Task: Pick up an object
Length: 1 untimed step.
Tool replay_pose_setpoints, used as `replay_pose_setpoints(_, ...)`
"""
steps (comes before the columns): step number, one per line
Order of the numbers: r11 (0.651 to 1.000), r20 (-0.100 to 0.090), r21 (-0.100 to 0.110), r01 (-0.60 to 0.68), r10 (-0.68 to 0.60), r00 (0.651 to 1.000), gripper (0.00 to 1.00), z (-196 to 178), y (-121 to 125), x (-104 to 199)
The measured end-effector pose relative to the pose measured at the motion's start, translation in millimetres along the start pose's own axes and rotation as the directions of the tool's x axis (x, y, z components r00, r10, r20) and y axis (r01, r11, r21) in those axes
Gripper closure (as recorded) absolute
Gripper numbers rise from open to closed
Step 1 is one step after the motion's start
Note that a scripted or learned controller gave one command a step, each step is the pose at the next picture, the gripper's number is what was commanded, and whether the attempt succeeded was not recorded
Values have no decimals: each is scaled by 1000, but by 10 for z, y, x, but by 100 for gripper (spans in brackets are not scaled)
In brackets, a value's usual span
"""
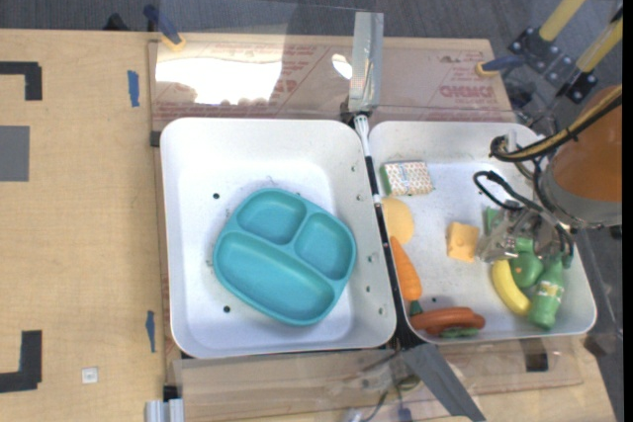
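Observation:
The right bin (465,158) holds several toy foods. A speckled packet (408,178) lies at its back left, with a pale yellow round piece (398,217) and an orange carrot (406,274) along the left wall. A red hot dog (447,318) lies at the front. A yellow cheese block (462,241) sits mid-bin. A banana (508,287), a green bottle (547,298) and another green piece (525,264) crowd the right side. My gripper (510,240) hangs low over that cluster, just right of the cheese block and above the banana.
A teal divided plate (285,255) lies in the left bin (198,163). A clear plastic sheet and a metal post (366,64) stand behind the bins. Black cables (504,183) loop beside the wrist. Wooden bench (69,212) extends to the left.

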State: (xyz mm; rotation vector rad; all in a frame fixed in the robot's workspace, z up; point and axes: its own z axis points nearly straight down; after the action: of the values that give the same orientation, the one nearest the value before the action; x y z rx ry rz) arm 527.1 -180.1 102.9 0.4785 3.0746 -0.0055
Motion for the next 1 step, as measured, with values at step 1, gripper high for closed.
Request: replay_pose_setpoints(1, 954, -6, -2, 301, -301, 954, 100, 86, 444, 15)
